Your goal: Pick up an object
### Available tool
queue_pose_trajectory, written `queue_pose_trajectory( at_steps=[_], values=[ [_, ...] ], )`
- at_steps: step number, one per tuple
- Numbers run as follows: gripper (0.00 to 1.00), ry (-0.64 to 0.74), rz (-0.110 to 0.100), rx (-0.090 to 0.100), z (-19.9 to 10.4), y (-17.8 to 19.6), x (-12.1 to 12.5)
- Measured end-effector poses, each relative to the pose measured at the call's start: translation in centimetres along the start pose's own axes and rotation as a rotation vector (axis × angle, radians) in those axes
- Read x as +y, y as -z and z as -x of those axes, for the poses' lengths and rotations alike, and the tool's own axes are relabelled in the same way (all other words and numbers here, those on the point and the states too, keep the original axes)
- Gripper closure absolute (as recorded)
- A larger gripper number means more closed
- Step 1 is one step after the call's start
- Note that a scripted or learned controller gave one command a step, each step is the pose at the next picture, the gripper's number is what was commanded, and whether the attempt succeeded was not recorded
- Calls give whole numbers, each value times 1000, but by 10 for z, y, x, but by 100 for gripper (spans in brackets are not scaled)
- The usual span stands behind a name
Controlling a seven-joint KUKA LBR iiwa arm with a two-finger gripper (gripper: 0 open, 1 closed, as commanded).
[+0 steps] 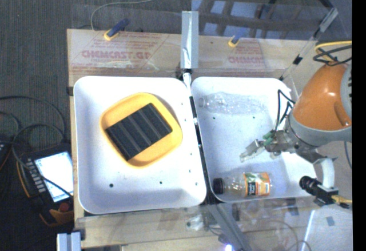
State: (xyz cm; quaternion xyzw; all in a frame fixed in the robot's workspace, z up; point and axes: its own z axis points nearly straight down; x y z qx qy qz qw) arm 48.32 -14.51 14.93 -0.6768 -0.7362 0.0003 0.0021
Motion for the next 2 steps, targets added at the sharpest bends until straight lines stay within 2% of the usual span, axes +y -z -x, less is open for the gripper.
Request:
queue_pose_trajectory(
  at_steps=[1,2],
  values=[
    [0,87,11,-2,24,-58,2],
    [0,-194,11,1,34,-59,28]
  ],
)
